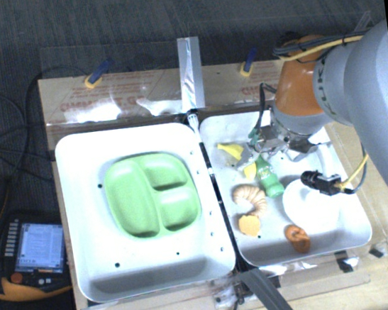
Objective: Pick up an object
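The right bin (348,233) holds several small items: a green bottle (268,179), a yellow piece (231,151), a tan croissant-shaped thing (249,196), an orange-yellow lump (249,225), a brown-orange item (298,236) and a white round plate (312,206). My gripper (265,142) hangs low over the upper middle of this bin, just above the top of the green bottle and right of the yellow piece. The wrist hides its tips.
The left bin (96,272) carries a green divided tray (153,192). A metal divider post (190,72) stands at the back between the bins. A black cable connector (321,181) dangles over the plate. The arm's grey body (381,110) covers the right bin's far right side.
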Motion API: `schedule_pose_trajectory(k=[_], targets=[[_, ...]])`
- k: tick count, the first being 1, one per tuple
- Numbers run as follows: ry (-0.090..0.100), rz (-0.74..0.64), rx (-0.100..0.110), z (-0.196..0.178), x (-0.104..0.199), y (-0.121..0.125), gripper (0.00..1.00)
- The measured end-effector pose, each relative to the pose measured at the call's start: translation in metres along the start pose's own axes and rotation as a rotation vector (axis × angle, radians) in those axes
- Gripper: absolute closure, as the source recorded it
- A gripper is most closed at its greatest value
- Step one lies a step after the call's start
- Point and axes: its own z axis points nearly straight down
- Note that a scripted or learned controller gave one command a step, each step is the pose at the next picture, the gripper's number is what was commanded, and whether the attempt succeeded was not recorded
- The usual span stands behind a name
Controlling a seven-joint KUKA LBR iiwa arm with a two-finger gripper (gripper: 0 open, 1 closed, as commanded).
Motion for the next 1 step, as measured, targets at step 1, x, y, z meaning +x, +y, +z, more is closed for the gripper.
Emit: schedule_pose_trajectory(k=[1], targets=[[-0.002,0.143,0.009,-0.083,0.0447,0.0435,1.0]])
